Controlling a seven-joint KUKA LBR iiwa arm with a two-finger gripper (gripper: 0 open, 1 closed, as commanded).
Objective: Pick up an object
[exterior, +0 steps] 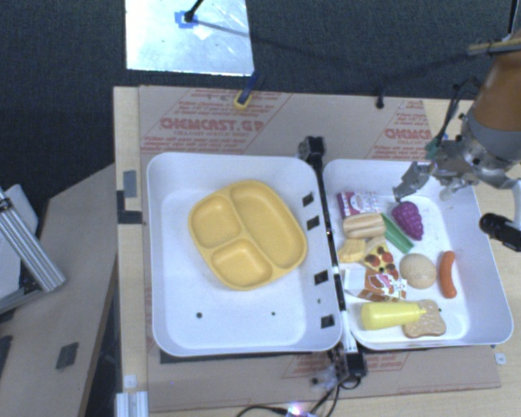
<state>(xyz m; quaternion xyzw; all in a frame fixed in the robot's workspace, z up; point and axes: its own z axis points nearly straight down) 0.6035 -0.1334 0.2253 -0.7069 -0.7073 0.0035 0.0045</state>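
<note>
So nothing's picked yet: end effector (414, 181) hovers over the purple grapes (408, 219), can't tell its state, everything left.

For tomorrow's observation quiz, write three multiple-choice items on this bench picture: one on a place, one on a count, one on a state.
1. Where does the yellow tray lie?
A. in the left bin
B. in the right bin
C. on the bench outside the bins

2. How many compartments has the tray?
A. two
B. three
C. five

3. How does the yellow bottle rest?
A. upright
B. on its side
C. leaning on the tray

Answers: 1 A, the tray sits inside the left bin, across the divider from the right bin. 2 B, its ridges mark off three hollows. 3 B, the bottle lies flat along the right bin's near edge, beside the toast.
</note>
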